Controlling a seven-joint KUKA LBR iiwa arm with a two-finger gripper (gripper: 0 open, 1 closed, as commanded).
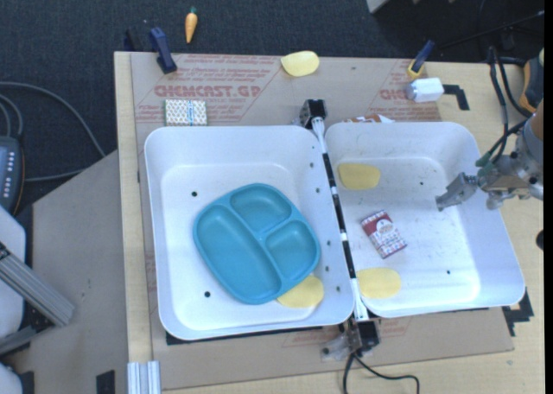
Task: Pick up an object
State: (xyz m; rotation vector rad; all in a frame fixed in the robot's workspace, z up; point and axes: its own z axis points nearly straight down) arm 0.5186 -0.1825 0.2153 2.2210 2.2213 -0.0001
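The jaws can't be read from this angle: whether they're spread or pressed together is unclear. The gripper hangs over the right bin, near its right wall, nothing visible in its grip, w/ the arm reaching in from the right edge.

Nearest likely target: a small red-and-white packet lying flat on the bin floor, down and to the left of the gripper, a short way apart from it. Its long axis runs at a slant, upper left to lower right. To reach it the gripper probably has to shift left and toward the near edge, then drop.

Also in this bin: one yellow piece at the far-left corner, another at the near-left edge.

Across the divider, the left bin holds a blue divided plate w/ a yellow piece touching its near rim; both are well apart from the gripper.

On the table beyond the bins lies another yellow piece.
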